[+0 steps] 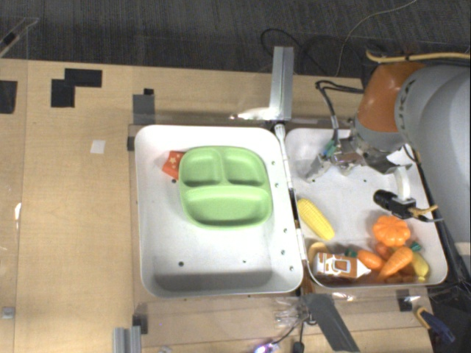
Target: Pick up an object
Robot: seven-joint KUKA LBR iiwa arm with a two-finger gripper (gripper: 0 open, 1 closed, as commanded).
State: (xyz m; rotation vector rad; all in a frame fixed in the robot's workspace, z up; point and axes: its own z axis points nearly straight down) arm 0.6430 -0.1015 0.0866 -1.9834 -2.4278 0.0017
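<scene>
No text, number or brand could be read anywhere. The brown bottle lying on its side [340,265] at the front of the right white bin [346,197] carried a white and orange label, but its print was too small and blurred to make out. The small red packet [172,165] beside the green divided plastic tray [224,185] showed a faint yellow mark, likewise illegible.
</scene>
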